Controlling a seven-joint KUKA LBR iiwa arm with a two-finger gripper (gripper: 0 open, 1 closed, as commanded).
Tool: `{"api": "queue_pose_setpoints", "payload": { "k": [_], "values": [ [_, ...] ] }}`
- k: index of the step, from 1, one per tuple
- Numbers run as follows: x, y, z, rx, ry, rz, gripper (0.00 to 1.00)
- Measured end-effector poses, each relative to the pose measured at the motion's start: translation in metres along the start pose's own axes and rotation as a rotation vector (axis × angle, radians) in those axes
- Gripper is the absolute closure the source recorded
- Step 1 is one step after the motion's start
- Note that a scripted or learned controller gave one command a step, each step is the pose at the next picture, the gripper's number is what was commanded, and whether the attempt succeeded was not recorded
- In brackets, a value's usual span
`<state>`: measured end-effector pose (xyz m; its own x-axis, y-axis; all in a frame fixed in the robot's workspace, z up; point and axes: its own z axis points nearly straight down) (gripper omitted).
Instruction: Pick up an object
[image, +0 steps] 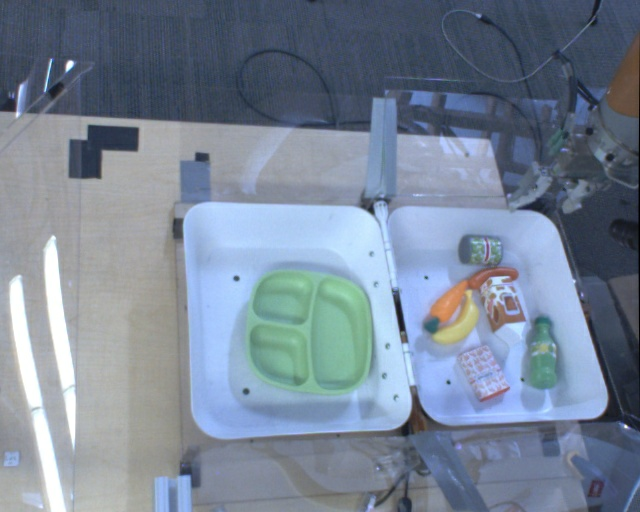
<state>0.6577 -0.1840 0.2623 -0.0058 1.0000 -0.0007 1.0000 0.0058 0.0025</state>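
The right bin (575, 268) holds several items: a small green can (481, 249) at the back, an orange carrot (458, 294) lying across a yellow banana (456, 324), a brown and white carton (503, 303), a green bottle (541, 352) and a red patterned box (482, 373). My gripper (548, 196) hangs at the far right, above the back rim of the right bin, up and to the right of the can. Its two fingers are spread open with nothing between them.
A green divided plate (310, 331) lies in the left bin (205, 300). A metal divider post (381, 150) stands behind the seam between the bins. Clear plastic panels and cables surround the arm at the back right.
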Motion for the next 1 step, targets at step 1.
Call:
{"api": "queue_pose_setpoints", "payload": {
  "k": [1],
  "values": [
    [-0.0073, -0.0128, 0.1771, 0.008, 0.002, -0.059, 0.00]
  ]
}}
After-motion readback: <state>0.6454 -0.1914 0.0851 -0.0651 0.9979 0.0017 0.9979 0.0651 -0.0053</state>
